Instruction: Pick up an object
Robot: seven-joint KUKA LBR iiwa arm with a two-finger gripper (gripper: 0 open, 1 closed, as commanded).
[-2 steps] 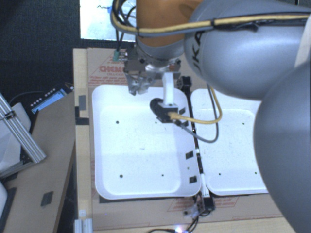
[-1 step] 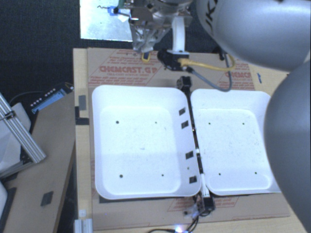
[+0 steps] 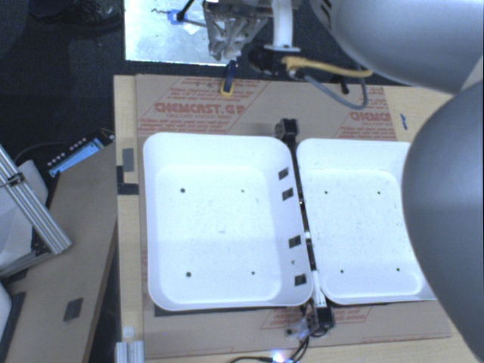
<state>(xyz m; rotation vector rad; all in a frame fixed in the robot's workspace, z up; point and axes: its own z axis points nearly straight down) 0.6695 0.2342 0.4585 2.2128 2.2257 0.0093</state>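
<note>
- Left bin (image 3: 162, 225): smooth white plastic, shallow, rounded corners, a few dark specks on its floor.
- Gripper (image 3: 228, 51): raised beyond the left bin's far edge, above the tabletop (image 3: 189, 104); its fingers pinch a small blue-and-yellow object (image 3: 228, 79). Pick apparently achieved; only release remains.
- Right bin (image 3: 355, 225): identical, adjoining the left bin.

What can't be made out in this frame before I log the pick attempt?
- Gripper: whether its fingers are open or closed is unclear; it is small and blurred near the top edge of the camera view.
- Small yellow-and-blue item below the gripper: too small to identify, or to tell whether it is gripped.
- Right bin: its right side is hidden by the arm.
</note>
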